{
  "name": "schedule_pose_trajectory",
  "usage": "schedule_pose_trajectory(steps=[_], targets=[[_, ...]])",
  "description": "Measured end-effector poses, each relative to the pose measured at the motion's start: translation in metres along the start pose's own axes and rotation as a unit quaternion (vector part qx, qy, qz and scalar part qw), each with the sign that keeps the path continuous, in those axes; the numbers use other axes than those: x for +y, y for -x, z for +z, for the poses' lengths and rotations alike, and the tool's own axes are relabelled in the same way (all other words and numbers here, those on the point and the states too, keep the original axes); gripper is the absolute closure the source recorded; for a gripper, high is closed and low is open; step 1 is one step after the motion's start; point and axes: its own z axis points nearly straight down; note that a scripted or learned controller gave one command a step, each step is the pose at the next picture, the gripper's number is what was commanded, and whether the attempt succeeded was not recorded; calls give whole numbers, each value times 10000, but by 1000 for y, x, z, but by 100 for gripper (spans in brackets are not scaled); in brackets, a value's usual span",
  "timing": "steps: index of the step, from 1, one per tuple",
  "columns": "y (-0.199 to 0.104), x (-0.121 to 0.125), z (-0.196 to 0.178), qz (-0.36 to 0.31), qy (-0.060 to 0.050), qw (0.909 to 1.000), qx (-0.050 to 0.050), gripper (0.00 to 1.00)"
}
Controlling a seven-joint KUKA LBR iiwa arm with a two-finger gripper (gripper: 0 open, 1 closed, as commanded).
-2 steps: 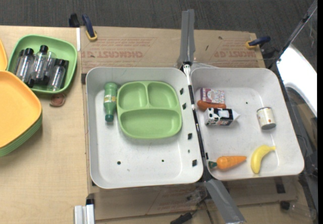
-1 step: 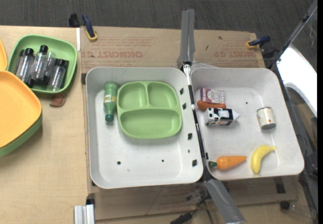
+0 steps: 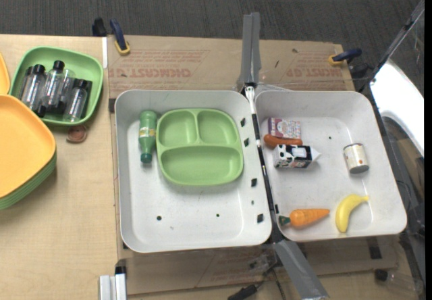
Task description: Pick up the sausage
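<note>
Sausage near right bin's left wall, beside milk carton.

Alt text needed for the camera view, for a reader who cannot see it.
A sausage lies in the right white bin, wedged between a pink carton and a cow-print milk carton, with a can, banana and carrot. The left bin holds a green divided plate and green bottle.

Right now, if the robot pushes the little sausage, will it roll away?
Probably only a bit. The sausage looks round and smooth, so it could roll or slip. But it lies wedged between the pink carton and the cow-print box, which would likely stop it.
</note>
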Motion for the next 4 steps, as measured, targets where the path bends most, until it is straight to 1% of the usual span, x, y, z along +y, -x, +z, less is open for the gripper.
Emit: schedule_pose_trajectory(steps=[4], targets=[[0,0,0,-67,-3,10000,-5,100]])
